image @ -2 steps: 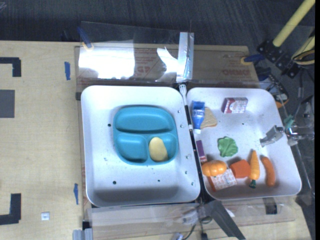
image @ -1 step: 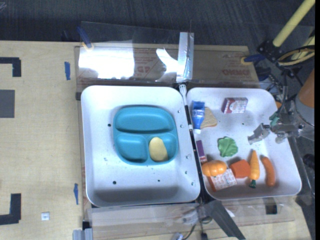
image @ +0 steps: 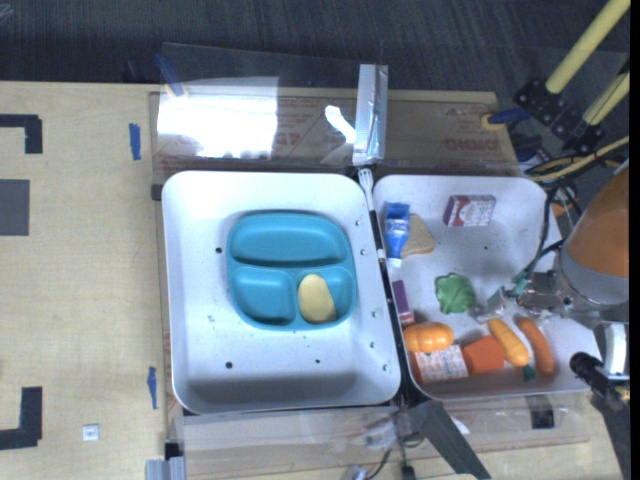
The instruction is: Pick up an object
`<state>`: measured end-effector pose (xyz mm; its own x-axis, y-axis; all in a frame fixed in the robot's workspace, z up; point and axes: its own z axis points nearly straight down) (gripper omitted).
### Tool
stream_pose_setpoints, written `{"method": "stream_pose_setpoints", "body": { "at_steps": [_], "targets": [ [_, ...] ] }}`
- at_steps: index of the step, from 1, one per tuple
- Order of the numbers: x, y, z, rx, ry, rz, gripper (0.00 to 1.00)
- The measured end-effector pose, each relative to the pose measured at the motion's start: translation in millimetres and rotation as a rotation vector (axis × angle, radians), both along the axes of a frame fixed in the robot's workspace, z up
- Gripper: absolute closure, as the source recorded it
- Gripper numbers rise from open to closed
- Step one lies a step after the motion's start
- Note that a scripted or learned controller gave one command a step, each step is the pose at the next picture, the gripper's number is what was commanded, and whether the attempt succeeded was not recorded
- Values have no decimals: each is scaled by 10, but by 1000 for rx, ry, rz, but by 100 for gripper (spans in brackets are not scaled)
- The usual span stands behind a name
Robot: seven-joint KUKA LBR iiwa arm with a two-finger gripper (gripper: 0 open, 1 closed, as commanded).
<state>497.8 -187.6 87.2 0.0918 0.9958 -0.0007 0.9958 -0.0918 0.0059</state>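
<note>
Flanking white bins [image: 190, 298]: wooden bench [image: 80, 298].

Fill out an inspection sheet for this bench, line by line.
Surface: wooden bench bearing two white bins, left bin and right bin, side by side.
Job's things: right bin holds a small carton, blue packet, green leafy toy, orange pumpkin-like toy, can lying on its side, carrot and sausage.
Clutter: left bin holds a blue divided tray with a yellow lemon-like item in its lower right compartment.
Grippers: gripper low over the right bin near the carrot; nothing seen held.
Cables: dark cables at upper right.
Surroundings: clear panel behind the bins; dark floor.
</note>
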Motion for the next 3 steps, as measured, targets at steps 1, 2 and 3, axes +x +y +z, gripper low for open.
{"method": "stream_pose_setpoints", "body": {
  "at_steps": [1, 2, 3],
  "targets": [
    [15, -6, 112, -3, -6, -1, 100],
    [532, 108, 1, 1, 1, -364, 100],
    [694, 295, 4, -1, -1, -81, 100]
  ]
}}
